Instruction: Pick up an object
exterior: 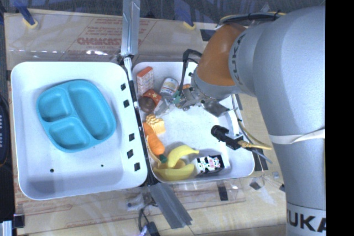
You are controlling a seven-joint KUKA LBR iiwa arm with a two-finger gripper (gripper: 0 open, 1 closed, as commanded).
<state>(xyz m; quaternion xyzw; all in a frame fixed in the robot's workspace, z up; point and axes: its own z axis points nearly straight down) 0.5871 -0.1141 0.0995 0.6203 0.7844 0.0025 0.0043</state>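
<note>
Tin can (168,86) lies just left of the end effector (181,98).

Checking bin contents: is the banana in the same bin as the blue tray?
No, the banana lies in the right bin, while the blue tray sits in the left bin.

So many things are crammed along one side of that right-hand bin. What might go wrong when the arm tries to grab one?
1. The can, carton and brown cup sit packed together under the gripper, so it may knock neighbours or catch two things.
2. They hug the right bin's wall, leaving little room to close around one.
3. The banana lies on a yellow bowl; a curved thing may slip.
</note>
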